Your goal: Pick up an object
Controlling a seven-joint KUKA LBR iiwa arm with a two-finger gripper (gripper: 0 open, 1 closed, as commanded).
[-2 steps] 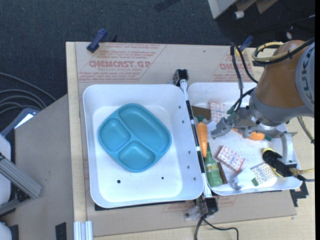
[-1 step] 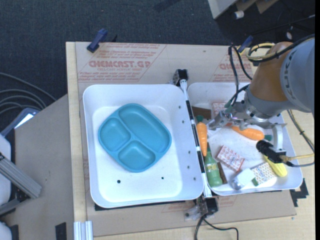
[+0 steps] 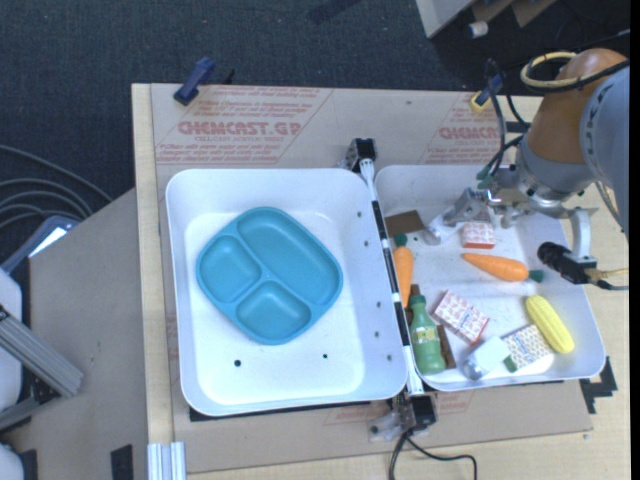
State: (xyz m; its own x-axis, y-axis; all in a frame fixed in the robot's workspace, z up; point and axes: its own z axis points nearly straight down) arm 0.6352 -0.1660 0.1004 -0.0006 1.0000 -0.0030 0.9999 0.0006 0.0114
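Note:
My gripper [image 3: 468,208] hangs low over the back of the right bin [image 3: 590,353], under the grey arm with its orange band [image 3: 560,118]. Just below it lies a small red-and-white box [image 3: 478,235]. A brown block [image 3: 405,223] sits to the gripper's left. An orange carrot [image 3: 497,266] lies in the bin's middle, and a second carrot [image 3: 403,268] rests against the left wall. Nearer the front are a green bottle [image 3: 425,338], a red-checked packet [image 3: 462,315], a yellow corn cob [image 3: 549,324] and a patterned white packet [image 3: 525,346]. Nothing is seen held.
The left bin [image 3: 190,368] holds a blue divided plate [image 3: 268,273]. A black clip [image 3: 362,152] joins the bins at the back, another [image 3: 415,410] at the front. A black cable end [image 3: 560,260] hangs off the arm over the bin's right side.

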